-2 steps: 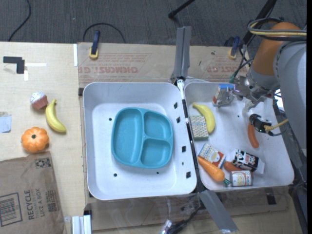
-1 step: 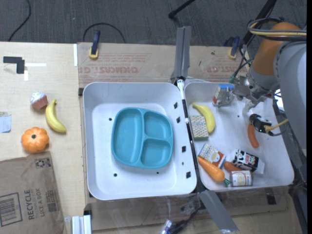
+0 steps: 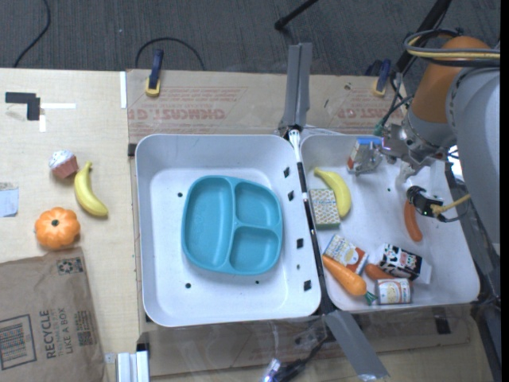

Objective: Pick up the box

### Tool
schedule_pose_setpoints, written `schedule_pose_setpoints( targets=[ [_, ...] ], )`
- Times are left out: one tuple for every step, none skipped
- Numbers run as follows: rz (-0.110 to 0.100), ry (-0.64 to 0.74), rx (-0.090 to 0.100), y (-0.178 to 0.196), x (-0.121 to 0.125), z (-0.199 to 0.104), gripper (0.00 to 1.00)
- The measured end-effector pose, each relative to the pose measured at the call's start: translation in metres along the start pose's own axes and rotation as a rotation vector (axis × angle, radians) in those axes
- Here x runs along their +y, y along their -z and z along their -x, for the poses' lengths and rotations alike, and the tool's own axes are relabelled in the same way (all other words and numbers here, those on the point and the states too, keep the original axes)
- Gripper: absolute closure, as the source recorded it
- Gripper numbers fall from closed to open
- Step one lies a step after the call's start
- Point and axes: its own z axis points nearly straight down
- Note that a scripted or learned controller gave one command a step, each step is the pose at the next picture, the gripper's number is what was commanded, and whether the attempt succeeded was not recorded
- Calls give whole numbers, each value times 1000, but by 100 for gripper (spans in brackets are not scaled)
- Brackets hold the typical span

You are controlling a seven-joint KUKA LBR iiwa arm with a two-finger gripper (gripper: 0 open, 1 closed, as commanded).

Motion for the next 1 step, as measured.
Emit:
schedule_pose_setpoints(
  targets=[
    [0,0,0,0,0,0,0]
  ],
)
